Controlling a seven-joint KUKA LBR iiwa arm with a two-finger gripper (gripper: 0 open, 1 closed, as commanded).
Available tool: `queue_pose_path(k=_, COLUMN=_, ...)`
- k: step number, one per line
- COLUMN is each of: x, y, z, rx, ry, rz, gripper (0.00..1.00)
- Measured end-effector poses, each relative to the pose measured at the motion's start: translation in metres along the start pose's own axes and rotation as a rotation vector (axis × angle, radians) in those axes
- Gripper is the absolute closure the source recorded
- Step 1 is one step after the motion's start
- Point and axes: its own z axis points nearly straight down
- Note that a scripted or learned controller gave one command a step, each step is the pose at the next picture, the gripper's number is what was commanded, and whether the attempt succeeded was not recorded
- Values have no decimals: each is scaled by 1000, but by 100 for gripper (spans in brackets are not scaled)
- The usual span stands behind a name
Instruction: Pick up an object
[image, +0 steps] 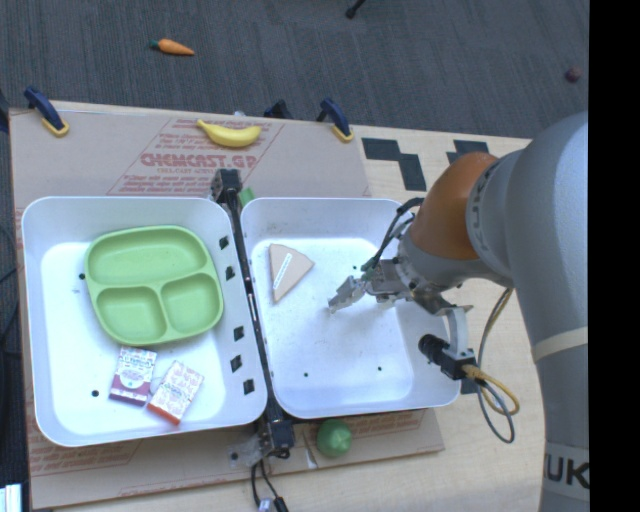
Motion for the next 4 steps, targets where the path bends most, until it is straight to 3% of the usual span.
queue_pose_path(k=1, x=1, y=-58, z=1, rx=1, ry=0, rz=1, gripper=0)
queue_pose_path(k=2, x=-15, y=3, z=0, rx=-2, ry=1, rz=4, gripper=0)
queue_pose_path(k=3, x=-18, y=-72, z=0, rx=1, ry=0, rz=2, gripper=0)
queue_pose_path(k=4, x=-18, y=-3, z=0, rx=-2, ry=1, rz=3, gripper=0)
